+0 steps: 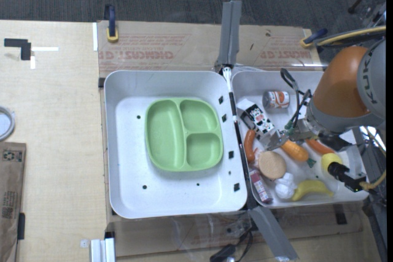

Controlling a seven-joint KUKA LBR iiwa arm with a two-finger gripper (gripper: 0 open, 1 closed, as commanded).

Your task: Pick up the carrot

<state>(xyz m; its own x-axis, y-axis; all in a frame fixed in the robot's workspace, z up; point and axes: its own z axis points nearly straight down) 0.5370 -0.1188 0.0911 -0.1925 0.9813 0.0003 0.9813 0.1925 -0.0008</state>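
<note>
One tapered orange carrot (295, 151) beside tool (277, 139); tool grip state unclear.

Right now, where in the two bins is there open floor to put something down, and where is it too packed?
Free: the left bin, a white strip all around the green divided plate, widest on its left and front, and the plate's three compartments. Crowded: the right bin, where the carrot, sausage, can, banana and burger bun cluster under the arm.
</note>
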